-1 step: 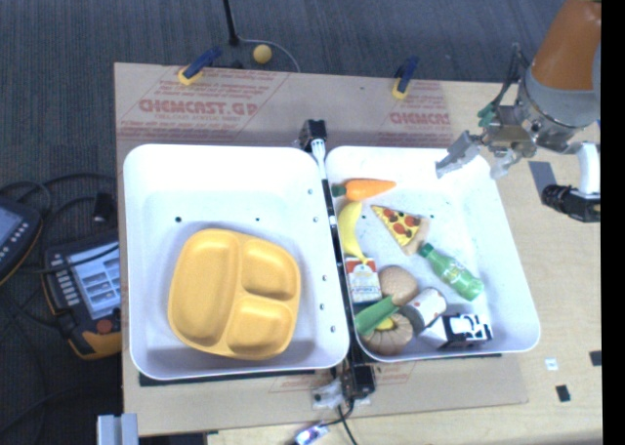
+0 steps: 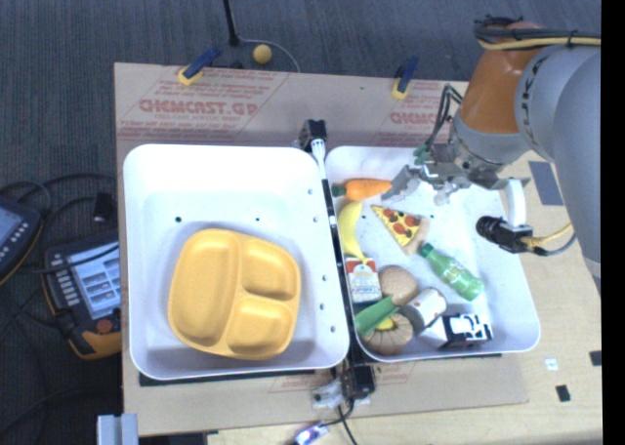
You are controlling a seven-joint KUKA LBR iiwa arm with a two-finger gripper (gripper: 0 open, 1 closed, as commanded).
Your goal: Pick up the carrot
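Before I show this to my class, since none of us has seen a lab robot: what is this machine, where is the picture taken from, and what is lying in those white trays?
The picture comes from one fixed camera above the bench, looking down at a slant. The grey arm with an orange band reaching in from the right is a robot arm; at its tip is a two-finger gripper, its jaws spread open with nothing between them.

Two shallow white bins sit side by side. The left bin holds a yellow plastic divided plate. The right bin holds toy food: a small orange carrot near its top edge, just left of the gripper, a pizza slice, a yellow banana, a green bottle and other pieces.

The carrot is the thing to pick up; it lies in the bin, not yet held.
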